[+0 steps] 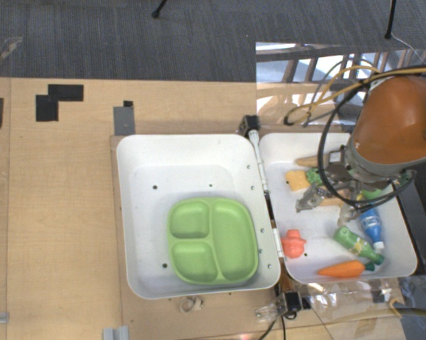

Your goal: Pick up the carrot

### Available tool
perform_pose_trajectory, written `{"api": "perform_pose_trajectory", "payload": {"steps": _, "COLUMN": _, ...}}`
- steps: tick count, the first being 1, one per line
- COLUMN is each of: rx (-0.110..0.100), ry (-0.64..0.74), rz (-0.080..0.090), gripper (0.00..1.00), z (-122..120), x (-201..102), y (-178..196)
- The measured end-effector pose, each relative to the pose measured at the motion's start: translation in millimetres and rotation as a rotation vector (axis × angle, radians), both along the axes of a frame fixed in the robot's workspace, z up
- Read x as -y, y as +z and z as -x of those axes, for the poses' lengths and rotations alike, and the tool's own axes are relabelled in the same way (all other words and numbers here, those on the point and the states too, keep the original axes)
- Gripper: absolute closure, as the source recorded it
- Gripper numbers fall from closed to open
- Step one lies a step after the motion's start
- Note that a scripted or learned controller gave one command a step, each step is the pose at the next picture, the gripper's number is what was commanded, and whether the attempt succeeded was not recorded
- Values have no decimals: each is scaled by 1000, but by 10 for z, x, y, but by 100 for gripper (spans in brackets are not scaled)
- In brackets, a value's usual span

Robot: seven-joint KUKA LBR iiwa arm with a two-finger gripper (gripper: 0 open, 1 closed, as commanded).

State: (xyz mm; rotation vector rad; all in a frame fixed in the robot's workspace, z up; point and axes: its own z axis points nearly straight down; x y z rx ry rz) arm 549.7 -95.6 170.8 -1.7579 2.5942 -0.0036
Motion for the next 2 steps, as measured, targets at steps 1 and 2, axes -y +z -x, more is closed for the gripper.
{"api": "perform_pose_trajectory", "payload": {"steps": 1, "rx": 1, "ry": -120, "rz": 0, "gripper": 0, "z": -497, "x": 614, "y": -383}}
{"api": "perform_pose_trajectory", "payload": {"steps": 2, "rx": 6, "ry": 160, "rz": 3, "gripper": 0, "z": -285, "x": 61, "y": -814}}
